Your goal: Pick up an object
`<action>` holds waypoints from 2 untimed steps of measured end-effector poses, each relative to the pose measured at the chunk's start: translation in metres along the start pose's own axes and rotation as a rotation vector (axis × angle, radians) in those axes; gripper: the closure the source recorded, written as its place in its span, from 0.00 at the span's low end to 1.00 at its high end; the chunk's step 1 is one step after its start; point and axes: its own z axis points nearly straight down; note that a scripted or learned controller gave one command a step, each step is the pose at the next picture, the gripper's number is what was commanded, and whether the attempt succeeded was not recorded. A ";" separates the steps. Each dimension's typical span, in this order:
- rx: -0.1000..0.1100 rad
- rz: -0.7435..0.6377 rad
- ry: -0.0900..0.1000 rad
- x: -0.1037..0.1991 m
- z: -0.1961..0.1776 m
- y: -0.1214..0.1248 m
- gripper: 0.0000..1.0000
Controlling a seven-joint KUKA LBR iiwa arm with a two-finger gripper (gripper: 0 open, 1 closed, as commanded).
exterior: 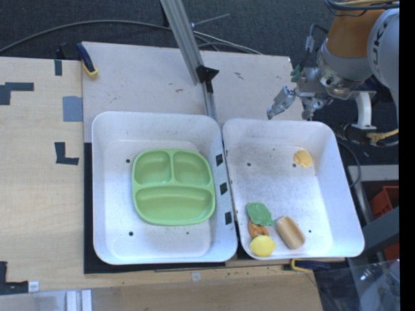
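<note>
1. The gripper [292, 109] was seen above the far rim of the right bin [324, 131], with its claw released and nothing held between the fingers.
2. A yellow piece [302, 158] lay near the bin's far right corner; a lemon [262, 245], a leaf [260, 212] and a bread roll [290, 232] were grouped at the near edge.
3. The step was judged to be the approach: no object was grasped yet.
4. For the next move, a descent over one object was needed, probably the yellow piece.

One fixed cam, mounted above the bench [39, 173], looking down at a slant. Wide enough to take in both white bins, left bin [104, 173] & right bin [337, 193]; arm [363, 31] enters top right.
</note>
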 end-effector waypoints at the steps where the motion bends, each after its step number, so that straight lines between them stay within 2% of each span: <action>1: 0.000 0.000 0.000 0.000 0.000 0.000 0.00; 2: 0.005 0.000 -0.001 0.006 0.058 0.007 0.00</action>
